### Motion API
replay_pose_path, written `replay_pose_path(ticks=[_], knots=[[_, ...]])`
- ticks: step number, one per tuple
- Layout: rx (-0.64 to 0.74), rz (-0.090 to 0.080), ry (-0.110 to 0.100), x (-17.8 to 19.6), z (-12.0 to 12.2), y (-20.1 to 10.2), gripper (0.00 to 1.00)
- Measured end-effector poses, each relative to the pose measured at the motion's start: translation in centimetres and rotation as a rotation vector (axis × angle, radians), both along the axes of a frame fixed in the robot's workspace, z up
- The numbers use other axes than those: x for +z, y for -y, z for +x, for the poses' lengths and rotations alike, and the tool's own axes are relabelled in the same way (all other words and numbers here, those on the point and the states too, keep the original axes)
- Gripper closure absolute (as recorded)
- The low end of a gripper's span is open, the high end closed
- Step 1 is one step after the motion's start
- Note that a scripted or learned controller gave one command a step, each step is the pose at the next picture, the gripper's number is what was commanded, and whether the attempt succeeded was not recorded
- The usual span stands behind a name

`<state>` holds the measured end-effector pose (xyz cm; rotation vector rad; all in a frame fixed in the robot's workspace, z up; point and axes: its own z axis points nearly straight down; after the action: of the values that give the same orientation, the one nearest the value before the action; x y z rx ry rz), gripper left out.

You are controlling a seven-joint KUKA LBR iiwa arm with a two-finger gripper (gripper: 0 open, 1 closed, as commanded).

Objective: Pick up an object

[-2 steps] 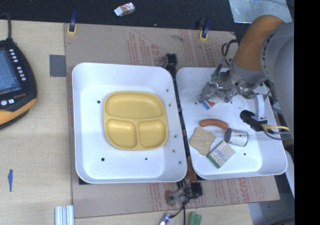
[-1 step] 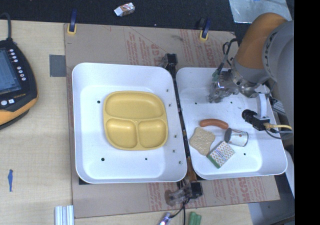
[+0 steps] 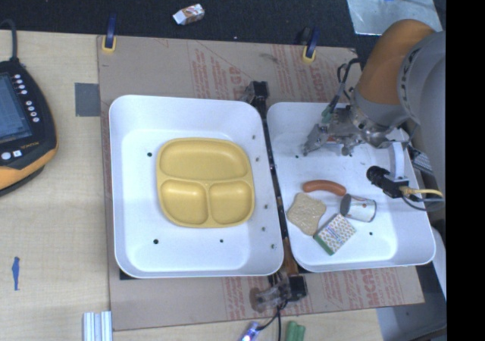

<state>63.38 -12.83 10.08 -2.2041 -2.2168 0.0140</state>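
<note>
Four small objects lie low in the right bin (image 3: 303, 252), below the hand (image 3: 327, 137), which hovers at the bin's upper part; you cannot tell whether it is spread or clenched, and nothing shows in it. You have a sausage (image 3: 324, 187) nearest, then a toast slice (image 3: 306, 213), a grey cup (image 3: 358, 208) and a patterned packet (image 3: 335, 234). Since they crowd together, I judge a descent could push one aside or nip two.

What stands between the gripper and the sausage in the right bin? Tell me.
Nothing visible. The gripper hangs over bare white floor of the right bin, and the sausage lies just below it in the view, apart from the bread slice.
</note>
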Motion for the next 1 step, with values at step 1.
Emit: replay_pose_path(ticks=[1], knots=[[-0.004,-0.004,0.016,-0.88,2.25,4.69,0.0]])
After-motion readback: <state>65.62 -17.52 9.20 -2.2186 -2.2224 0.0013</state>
